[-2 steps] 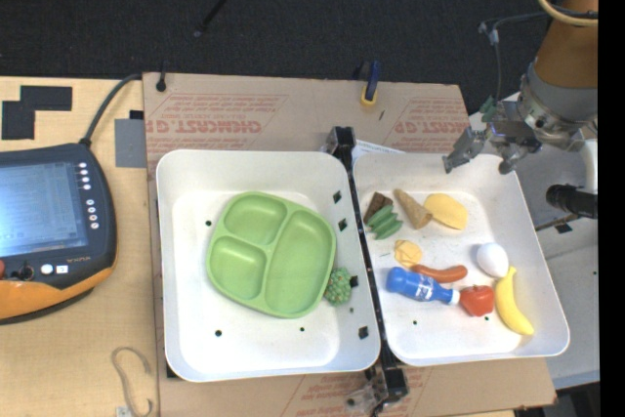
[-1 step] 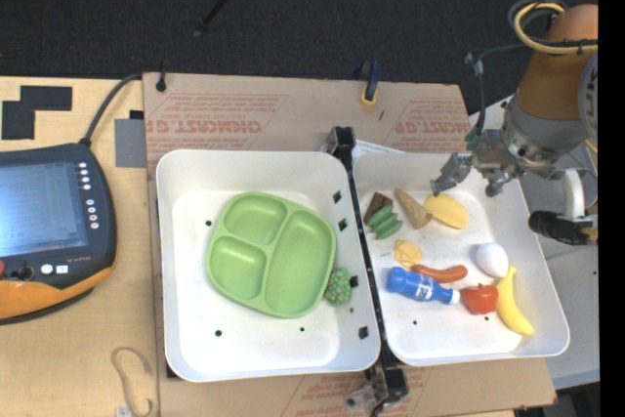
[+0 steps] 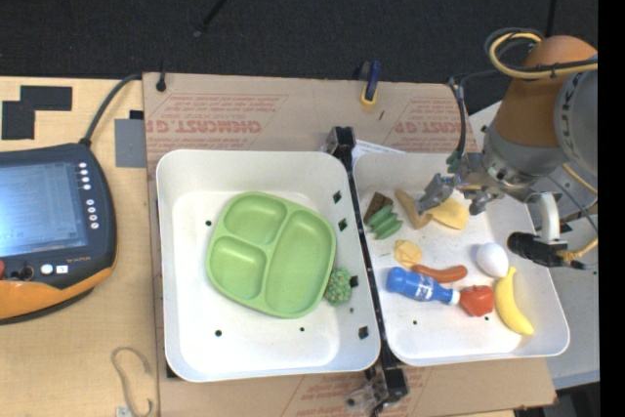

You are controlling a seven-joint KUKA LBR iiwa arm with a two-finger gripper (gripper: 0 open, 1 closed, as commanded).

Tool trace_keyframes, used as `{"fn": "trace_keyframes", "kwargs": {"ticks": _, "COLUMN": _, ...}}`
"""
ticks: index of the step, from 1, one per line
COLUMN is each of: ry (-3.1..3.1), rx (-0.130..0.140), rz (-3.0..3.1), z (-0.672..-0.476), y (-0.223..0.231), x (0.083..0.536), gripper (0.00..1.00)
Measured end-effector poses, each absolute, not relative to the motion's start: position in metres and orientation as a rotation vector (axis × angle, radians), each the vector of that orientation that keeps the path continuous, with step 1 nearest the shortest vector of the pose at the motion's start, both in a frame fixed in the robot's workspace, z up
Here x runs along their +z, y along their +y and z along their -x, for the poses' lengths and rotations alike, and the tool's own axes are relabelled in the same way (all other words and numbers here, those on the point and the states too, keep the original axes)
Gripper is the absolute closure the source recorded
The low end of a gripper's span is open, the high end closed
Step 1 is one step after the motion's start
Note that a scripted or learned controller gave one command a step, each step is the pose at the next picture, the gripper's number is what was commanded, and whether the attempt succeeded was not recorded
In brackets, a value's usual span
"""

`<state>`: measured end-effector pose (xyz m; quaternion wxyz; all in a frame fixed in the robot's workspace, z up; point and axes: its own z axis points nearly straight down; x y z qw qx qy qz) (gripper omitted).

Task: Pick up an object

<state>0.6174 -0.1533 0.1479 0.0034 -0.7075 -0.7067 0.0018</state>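
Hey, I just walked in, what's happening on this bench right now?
A robot arm reaches in from the right, its end effector low over the right bin, by a yellow wedge. A banana, white egg, blue bottle and other toy foods lie there. The left bin holds a green divided plate.

- The two shallow white bins (image 3: 256, 173) look like smooth plastic with a faint sheen.
- The light green divided plate (image 3: 271, 252) looks like matt moulded plastic.
- The yellow toy banana (image 3: 513, 302) and white egg (image 3: 491, 259) look smooth and glossy.
- The brown printed cardboard sheet (image 3: 264, 112) under the bins is matt paper board.
- The small green broccoli piece (image 3: 339, 287) has a bumpy surface.
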Motion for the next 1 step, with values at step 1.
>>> {"fn": "trace_keyframes", "kwargs": {"ticks": 1, "ry": -2.219, "rx": 0.005, "rz": 2.216, "z": -0.6157, "y": -0.1505, "x": 0.1050, "gripper": 0.00}}
